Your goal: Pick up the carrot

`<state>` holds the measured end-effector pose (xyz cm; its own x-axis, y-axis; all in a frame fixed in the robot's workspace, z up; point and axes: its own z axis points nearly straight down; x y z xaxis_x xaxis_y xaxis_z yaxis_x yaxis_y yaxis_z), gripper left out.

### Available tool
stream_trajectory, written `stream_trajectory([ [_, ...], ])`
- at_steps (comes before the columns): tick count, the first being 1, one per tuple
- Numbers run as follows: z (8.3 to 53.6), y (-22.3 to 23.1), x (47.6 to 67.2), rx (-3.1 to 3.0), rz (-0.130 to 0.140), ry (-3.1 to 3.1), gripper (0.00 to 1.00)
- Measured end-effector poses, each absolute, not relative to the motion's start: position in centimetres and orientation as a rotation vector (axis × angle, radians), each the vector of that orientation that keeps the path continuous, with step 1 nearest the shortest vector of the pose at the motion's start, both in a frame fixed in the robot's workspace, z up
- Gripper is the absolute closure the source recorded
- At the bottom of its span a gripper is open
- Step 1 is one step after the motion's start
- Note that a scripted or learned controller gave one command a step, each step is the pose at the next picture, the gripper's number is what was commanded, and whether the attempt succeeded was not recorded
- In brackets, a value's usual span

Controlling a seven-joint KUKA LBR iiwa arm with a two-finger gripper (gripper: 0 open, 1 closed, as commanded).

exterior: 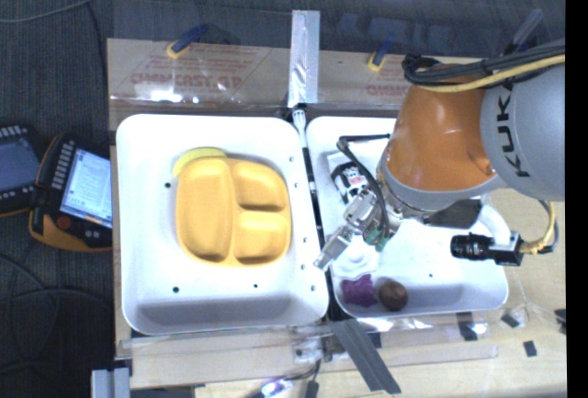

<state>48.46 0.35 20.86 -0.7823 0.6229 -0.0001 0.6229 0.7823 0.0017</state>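
My gripper (338, 247) hangs low over the left part of the right bin (459, 290), close to the wall between the two bins. It points down and to the left. The grey arm with its orange band (439, 146) covers much of that bin's middle and back. A small green item (374, 238) peeks out beside the gripper body; I cannot tell what it is. Just below the gripper lie a purple item (359, 289) and a brown round item (393, 295) on the bin floor.
The left bin (147, 286) holds a yellow divided plate (231, 208) with a yellow banana-like piece (195, 156) at its back edge. A black cable (354, 151) runs across the back of the right bin. A teach pendant (73, 194) lies left of the bench.
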Motion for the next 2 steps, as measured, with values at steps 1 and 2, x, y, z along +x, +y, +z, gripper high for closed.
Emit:
stream_trajectory([
  [1,18.28,2.41,48.32,1.055,0.000,2.963,0.00],
  [2,19.13,2.41,48.39,1.057,0.003,2.963,1.00],
])
